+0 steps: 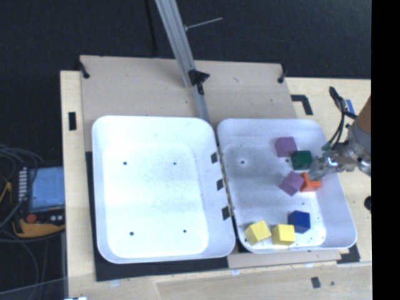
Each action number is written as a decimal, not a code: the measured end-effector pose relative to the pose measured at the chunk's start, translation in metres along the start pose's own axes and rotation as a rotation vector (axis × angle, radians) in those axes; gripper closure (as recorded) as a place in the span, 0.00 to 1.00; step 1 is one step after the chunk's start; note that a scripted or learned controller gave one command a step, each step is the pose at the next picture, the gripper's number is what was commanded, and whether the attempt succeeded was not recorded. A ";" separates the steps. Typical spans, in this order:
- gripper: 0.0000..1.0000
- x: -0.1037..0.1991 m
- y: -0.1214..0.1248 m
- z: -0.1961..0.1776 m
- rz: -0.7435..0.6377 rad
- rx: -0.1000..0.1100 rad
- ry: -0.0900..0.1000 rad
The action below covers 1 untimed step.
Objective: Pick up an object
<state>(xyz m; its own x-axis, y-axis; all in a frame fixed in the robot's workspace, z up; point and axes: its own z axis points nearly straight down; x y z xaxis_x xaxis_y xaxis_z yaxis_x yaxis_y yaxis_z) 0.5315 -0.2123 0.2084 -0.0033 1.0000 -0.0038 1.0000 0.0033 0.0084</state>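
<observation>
In the right bin (232, 186), two yellow blocks (257, 232) and a blue block (300, 220) sit nearest, while farther back the gripper (319, 170), whose opening I cannot tell, hangs over the orange block (310, 182); it should descend squarely, clear of the touching purple block (291, 184) and green block (302, 160).

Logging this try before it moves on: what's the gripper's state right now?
Gripper: cannot be told; it sits over the right bin beside the orange block and green block.
</observation>
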 end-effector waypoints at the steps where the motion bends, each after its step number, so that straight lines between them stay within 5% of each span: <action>1: 1.00 -0.002 0.002 -0.045 0.000 0.001 0.000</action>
<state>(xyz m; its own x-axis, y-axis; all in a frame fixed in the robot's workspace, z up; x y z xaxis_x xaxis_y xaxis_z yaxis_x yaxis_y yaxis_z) 0.5330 -0.2140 0.2533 -0.0033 1.0000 -0.0035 1.0000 0.0034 0.0071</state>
